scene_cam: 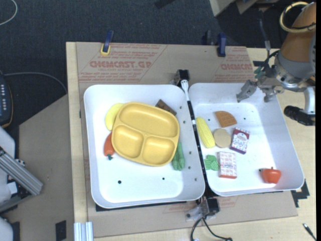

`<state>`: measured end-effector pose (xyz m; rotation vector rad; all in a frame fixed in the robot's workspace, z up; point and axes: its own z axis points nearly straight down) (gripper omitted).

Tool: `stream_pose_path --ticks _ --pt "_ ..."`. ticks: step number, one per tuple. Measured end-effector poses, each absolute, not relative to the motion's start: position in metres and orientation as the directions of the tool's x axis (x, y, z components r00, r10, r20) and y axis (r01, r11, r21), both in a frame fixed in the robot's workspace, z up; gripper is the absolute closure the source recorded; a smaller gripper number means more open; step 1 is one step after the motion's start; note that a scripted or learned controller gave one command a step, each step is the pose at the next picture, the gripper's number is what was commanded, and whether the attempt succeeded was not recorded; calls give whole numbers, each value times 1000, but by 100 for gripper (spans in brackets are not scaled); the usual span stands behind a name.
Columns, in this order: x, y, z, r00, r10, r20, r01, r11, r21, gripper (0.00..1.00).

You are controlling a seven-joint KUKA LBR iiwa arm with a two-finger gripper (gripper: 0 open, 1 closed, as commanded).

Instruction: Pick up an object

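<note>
The tool (257,90) hangs over the far right corner of the right bin (288,134), with its two fingers spread apart and nothing between them. Everything it could pick lies nearer the camera than the tool and mostly to its left in the view, so the coming move, as I judge it, is a reach down and inward toward the bin's middle.

The closest thing to the tool is the brown wafer (225,118), just below and left of it. Beyond that, a little farther from the tool, sit the pale round biscuit (221,137) and the red packet (239,141), side by side and nearly touching. The corn cob (204,132) lies farthest left of the tool, along the bin's left wall, its long axis running from far to near, roughly parallel to that wall. Farther toward the camera are the red-and-white box (227,164) with a green piece (211,162) touching its left side, and the tomato (271,174) alone near the front right corner, almost straight below the tool in the view.

Count in the right bin: one of each, seven things in all.

The left bin (98,134), well apart from the tool, holds one yellow divided tray (145,133), with one yellow piece (112,115), one red pepper (109,147), one green leafy piece (178,158) and one dark brown piece (164,106) poking out around its edges.
</note>
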<state>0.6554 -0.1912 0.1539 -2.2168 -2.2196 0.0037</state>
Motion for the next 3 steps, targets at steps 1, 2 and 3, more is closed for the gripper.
stream_pose_path --ticks 1,2,3 --pt "660 -196 93 -2 1000 1 1000 2 -6 0" --pt "660 -195 84 -2 1000 0 1000 2 -3 0" --pt "661 -195 96 -3 1000 -2 1000 3 1 100"
